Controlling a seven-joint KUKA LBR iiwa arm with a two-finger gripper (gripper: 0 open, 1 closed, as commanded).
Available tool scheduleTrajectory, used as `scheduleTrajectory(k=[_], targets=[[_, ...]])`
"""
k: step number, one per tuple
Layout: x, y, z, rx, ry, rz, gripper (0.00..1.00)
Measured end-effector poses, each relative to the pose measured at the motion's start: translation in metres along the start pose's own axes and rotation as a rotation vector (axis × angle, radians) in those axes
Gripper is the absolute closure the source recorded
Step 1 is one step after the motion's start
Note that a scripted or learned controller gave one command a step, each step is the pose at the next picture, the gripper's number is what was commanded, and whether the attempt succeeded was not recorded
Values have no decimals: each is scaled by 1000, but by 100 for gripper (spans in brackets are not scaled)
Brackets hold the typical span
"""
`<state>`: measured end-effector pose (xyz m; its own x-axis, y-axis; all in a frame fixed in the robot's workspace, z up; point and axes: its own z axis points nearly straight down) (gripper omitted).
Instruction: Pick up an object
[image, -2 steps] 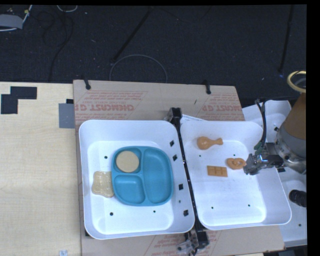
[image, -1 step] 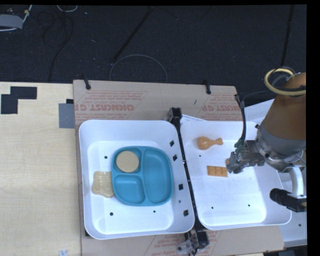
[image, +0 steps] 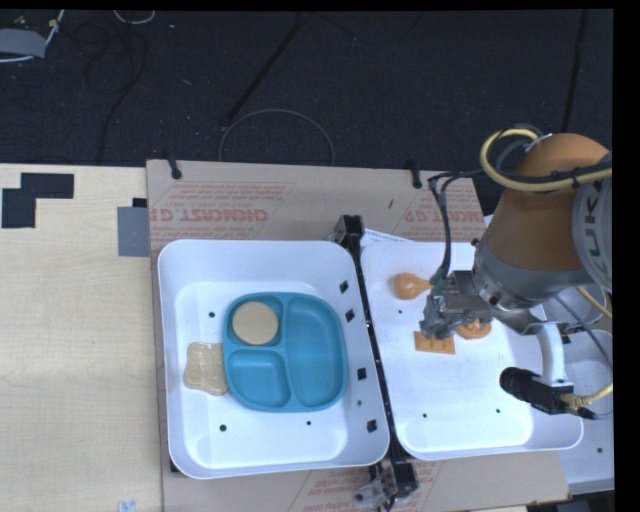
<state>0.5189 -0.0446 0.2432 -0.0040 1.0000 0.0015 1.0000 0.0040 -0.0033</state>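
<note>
Desk (image: 70, 350): pale wood, stretching away to the left of the blue tray (image: 300, 370).
Cardboard sheet (image: 250, 205): under both bins, its printed edge showing beyond the tray.
Left bin (image: 190, 450): white and shallow, with the tray lying flat in its middle.
Pale spongy piece (image: 205, 368): on the bin floor, touching the tray's left edge.
Tan disc (image: 254, 323): flat in the tray's upper left compartment (the other compartments are bare blue).
Right bin (image: 470, 420): just beside the tray's bin, on the right.
Peach lump (image: 407, 286): right of the tray, across the divider, on the bin floor by itself.
Orange flat piece (image: 434, 345): further right of the tray, lying flat just below the pincer (image: 447, 318).
Pincer: low over the right bin, well right of the tray; whether it is spread or pressed together cannot be told (its own body hides this).
Orange lump (image: 478, 329): right of the pincer, partly covered by it.
Arm (image: 545, 220): farthest right of the tray, orange band uppermost.
</note>
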Motion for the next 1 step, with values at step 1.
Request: scheduleTrajectory(k=[1], targets=[[45,-3,1,1,0,1,100]])
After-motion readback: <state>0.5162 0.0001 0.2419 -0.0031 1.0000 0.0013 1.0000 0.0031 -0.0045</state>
